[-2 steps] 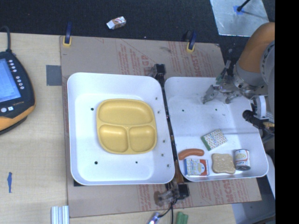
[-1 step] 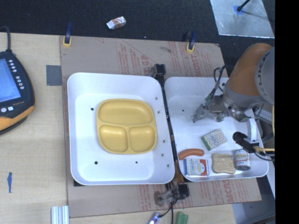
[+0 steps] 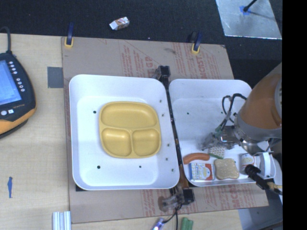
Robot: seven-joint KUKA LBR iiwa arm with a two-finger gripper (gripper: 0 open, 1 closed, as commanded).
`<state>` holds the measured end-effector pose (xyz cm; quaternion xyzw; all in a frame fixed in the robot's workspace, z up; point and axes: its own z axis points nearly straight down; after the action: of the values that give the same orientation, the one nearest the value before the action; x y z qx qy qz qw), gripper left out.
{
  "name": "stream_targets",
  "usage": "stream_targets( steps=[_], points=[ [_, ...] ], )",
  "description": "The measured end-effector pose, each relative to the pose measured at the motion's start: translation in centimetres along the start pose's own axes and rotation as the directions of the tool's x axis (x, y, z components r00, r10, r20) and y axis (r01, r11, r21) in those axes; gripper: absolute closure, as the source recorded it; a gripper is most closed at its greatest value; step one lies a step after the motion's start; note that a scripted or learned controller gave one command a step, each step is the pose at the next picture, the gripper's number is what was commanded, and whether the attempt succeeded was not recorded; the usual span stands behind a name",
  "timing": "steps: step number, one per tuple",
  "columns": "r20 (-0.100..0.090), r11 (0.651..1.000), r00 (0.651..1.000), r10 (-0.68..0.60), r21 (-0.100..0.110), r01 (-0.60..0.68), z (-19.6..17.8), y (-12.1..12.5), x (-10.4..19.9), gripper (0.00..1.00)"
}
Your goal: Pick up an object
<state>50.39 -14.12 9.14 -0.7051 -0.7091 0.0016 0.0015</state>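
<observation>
My gripper (image 3: 214, 142) hangs low in the right bin (image 3: 201, 92), reaching in from the right under the orange-banded wrist. Just below it lie several small items along the bin's front edge: an orange-red sausage (image 3: 196, 156), a small white carton with blue and red print (image 3: 200, 171), a tan slice of bread (image 3: 226, 168), and a small greenish speckled piece (image 3: 217, 152) right under the fingertips. Nothing shows between the fingers.
The left bin (image 3: 84, 128) holds a yellow three-compartment plate (image 3: 130, 129). A teach pendant (image 3: 14, 97) lies at the left of the bench. Clamps (image 3: 69, 41) pin the cardboard sheet at the back. A black cable loop (image 3: 231, 101) sits near the wrist.
</observation>
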Motion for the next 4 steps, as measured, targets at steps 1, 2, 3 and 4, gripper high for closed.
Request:
stream_targets(
  steps=[1,2,3,4],
  points=[
    [0.002,1.0,1.0,-0.004,0.001,0.004,-1.0,0.0,-0.1,1.0],
    [-0.002,1.0,1.0,0.002,-0.002,-0.002,-10.1,5.0,7.1,1.0],
    [-0.002,1.0,1.0,0.002,-0.001,-0.002,-14.1,5.6,15.8,1.0],
    [0.0,1.0,1.0,-0.001,0.0,0.001,-13.3,4.1,20.9,1.0]
  ],
)
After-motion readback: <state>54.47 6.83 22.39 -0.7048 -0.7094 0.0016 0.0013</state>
